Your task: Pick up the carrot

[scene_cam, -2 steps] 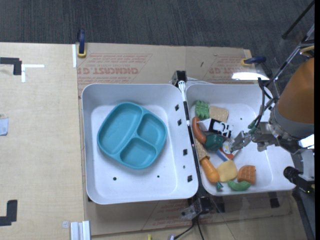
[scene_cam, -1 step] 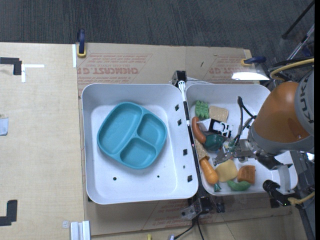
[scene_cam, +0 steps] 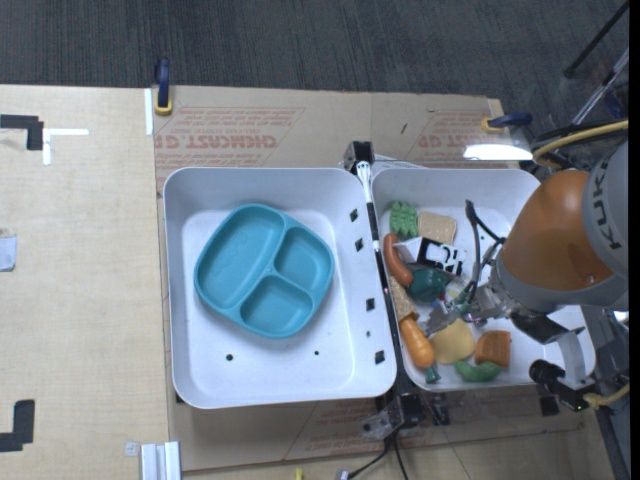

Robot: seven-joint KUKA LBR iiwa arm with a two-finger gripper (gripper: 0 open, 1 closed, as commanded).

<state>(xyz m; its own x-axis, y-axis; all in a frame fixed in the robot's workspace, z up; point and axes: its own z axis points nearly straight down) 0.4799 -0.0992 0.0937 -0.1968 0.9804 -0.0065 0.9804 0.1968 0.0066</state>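
From my station I see the grey arm with its orange band [scene_cam: 555, 233] reaching in from the right over the right-hand shallow white plastic bin [scene_cam: 520, 180]; the two-finger gripper [scene_cam: 452, 313] hangs low among the toys in the middle of that bin; its metal fingers [scene_cam: 440, 320] point toward the left, near the pale yellow rounded toy [scene_cam: 453, 343], but they are small and tangled in clutter and I cannot tell whether they are spread or pressed together, nor whether they touch anything; I see nothing clearly between them. The small orange plastic carrot with a green tip [scene_cam: 416, 343] lies at the near left of the right bin, close to the wall shared with the other bin, slanting with its green end toward the near rim; it sits just left of the pale yellow toy and looks apart from the fingers. Beyond it a reddish-orange sausage-shaped toy [scene_cam: 397, 259] lies along the same wall; a dark teal rounded toy [scene_cam: 428, 284] sits beside that, with a light green knobbly toy [scene_cam: 403, 218] and a tan bread-like slice [scene_cam: 437, 227] toward the far side; an orange-brown chunk [scene_cam: 493, 348] and a green curved piece [scene_cam: 478, 371] rest by the near rim. The left white bin [scene_cam: 180, 298] holds a blue three-compartment plastic plate [scene_cam: 264, 270]; both bins stand on the light wooden bench [scene_cam: 70, 298].
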